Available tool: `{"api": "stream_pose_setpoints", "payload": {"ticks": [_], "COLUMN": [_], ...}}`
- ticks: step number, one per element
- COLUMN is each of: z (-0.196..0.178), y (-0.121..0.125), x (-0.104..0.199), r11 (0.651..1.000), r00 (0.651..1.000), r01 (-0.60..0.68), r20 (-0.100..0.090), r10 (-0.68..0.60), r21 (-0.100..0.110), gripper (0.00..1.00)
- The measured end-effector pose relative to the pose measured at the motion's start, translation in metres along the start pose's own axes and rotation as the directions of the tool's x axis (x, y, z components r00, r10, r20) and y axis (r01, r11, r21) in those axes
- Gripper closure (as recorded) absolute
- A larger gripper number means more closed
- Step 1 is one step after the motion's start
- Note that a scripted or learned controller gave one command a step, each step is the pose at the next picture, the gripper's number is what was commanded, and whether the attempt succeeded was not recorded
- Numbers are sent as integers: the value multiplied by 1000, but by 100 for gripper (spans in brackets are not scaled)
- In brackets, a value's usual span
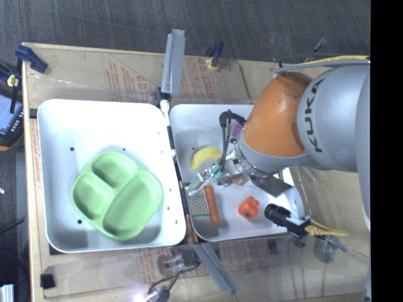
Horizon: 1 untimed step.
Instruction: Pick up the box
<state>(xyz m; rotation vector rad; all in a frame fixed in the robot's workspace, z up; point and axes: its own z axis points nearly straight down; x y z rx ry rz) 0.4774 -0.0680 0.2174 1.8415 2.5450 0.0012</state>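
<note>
The arm (pixel 315 121) filled the right of the frame over the right bin (pixel 182 121). The gripper (pixel 211 176) hung low centre; I could not tell its state. The box (pixel 200 203), just below it against the bin's left wall, looked small, light and stiff; its free right side, touching an orange stick (pixel 212 204), left scant room.

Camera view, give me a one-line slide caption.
KUKA arm reaches into the right bin among small items, while a green divided plate sits in the left bin.
</note>
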Motion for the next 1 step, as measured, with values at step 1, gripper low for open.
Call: {"api": "stream_pose_setpoints", "payload": {"ticks": [1], "z": [82], "y": [-11], "x": [-33], "r11": [998], "r00": [998], "r01": [-65], "r20": [5], "r10": [65], "r21": [-2], "gripper": [0]}}
